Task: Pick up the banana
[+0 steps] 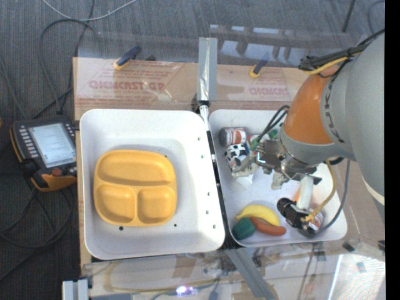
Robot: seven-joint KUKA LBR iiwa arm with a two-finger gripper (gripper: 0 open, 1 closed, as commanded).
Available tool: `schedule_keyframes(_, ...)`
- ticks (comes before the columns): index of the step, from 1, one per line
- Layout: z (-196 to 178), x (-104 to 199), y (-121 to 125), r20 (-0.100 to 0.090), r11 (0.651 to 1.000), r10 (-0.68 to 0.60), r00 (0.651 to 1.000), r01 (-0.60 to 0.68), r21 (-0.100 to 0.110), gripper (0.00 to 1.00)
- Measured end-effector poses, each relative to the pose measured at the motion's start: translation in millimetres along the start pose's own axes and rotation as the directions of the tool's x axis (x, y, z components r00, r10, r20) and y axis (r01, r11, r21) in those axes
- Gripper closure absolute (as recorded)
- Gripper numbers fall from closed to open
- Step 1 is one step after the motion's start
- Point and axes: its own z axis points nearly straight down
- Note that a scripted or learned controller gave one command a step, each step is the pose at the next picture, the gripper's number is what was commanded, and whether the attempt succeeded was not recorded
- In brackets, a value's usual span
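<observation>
The yellow banana [260,214] lies near the front edge of the right bin [220,186]. It rests against a green vegetable [244,228] and a red-orange one [269,229]. My gripper [270,166] hangs over the middle of the right bin, behind the banana and apart from it. Nothing shows in its grasp.
At the back left of the right bin, close to the gripper, are a red and white can [234,136], a black-and-white spotted object [237,154] and a small white piece [244,177]. The left bin [100,124] holds a yellow divided tray [134,187]. A teach pendant [44,149] lies to the left of the bench.
</observation>
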Motion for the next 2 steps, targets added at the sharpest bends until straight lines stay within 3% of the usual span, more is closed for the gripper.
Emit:
schedule_keyframes(1,0.0,13.1,-6.0,0.003,0.989,-0.145,0.989,0.145,0.0,0.0)
schedule_keyframes(2,93.4,-66.4,-4.6,-0.003,0.919,-0.395,0.919,0.394,-0.01,0.0)
